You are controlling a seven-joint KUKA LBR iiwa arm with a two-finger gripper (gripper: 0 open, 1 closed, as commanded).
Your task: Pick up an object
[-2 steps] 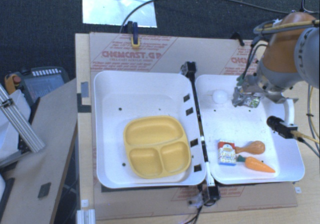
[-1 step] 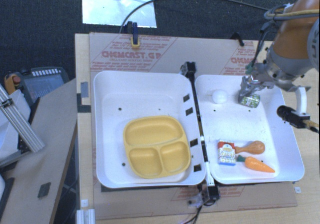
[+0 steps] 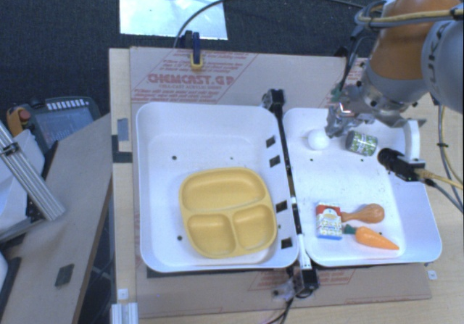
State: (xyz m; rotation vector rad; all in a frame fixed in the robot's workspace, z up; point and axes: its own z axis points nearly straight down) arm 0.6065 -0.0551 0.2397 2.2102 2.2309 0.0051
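Note:
The right bin [image 3: 413,203] holds a white ball [image 3: 317,139] and a small green can [image 3: 361,143] lying on its side near the back. A red and white carton [image 3: 328,220], a brown gourd-shaped toy [image 3: 366,212] and an orange carrot [image 3: 375,238] lie near the front. My gripper [image 3: 337,125] hangs over the back of this bin, just above and between the ball and the can. I see nothing held in it.
A yellow divided plate [image 3: 227,211] lies in the left bin [image 3: 159,170]. A black divider [image 3: 283,163] runs between the bins. A blue and yellow clamp [image 3: 194,51] stands behind the left bin, and a grey panel [image 3: 61,116] sits at far left.

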